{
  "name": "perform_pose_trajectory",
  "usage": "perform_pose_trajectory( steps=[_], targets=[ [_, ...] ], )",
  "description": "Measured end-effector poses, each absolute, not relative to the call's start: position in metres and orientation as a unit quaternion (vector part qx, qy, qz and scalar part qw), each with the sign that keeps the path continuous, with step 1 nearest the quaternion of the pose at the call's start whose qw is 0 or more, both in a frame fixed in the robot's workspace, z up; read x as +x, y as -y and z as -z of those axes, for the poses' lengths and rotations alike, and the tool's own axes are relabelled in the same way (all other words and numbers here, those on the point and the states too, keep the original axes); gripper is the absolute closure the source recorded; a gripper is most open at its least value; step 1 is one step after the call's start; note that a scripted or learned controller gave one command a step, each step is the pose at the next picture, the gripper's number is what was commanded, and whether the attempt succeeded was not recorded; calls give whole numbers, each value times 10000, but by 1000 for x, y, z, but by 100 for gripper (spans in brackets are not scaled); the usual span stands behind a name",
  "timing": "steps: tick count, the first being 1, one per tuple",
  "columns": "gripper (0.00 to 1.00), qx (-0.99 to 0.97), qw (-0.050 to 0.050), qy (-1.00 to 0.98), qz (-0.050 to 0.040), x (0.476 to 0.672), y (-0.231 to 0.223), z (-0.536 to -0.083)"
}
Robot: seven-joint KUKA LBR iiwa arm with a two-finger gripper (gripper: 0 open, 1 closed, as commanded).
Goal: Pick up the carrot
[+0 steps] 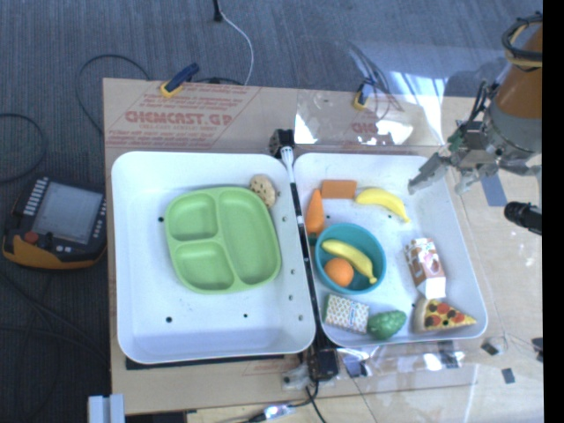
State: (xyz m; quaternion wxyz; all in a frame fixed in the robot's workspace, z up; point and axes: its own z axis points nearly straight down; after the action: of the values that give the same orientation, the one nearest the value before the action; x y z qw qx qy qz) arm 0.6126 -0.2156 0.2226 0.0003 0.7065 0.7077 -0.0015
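Your claw hangs over the right bin's far rim with its fingers spread and nothing in them, well apart from the carrot, which lies along that bin's left wall, touching the blue bowl. It looks like a light, hard, slick plastic toy (my guess), so I'd pinch across the fat middle. Tight there: wall one side, bowl the other, all on smooth white bin floor, bench under it, grey carpet around.

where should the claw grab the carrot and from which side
Probably across the carrot's thicker middle, coming straight down from above. It lies flat and lengthwise along the right bin's left wall, with the teal bowl touching its lower end and the orange block just beyond its top, so a side approach looks crowded.
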Motion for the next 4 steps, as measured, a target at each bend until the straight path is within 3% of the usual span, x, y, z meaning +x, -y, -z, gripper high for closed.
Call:
perform_pose_trajectory(
  steps=[1, 2, 3, 4],
  targets=[
    [0, 7061, -55, -7081, 30, 561, 129, -152],
    [0, 7112, -15, -7030, 10, 530, 73, -184],
    [0, 7904, -35, -6126, 35, 482, 31, -182],
    [0, 7998, -36, -6002, 67, 479, 98, -102]
  ],
)
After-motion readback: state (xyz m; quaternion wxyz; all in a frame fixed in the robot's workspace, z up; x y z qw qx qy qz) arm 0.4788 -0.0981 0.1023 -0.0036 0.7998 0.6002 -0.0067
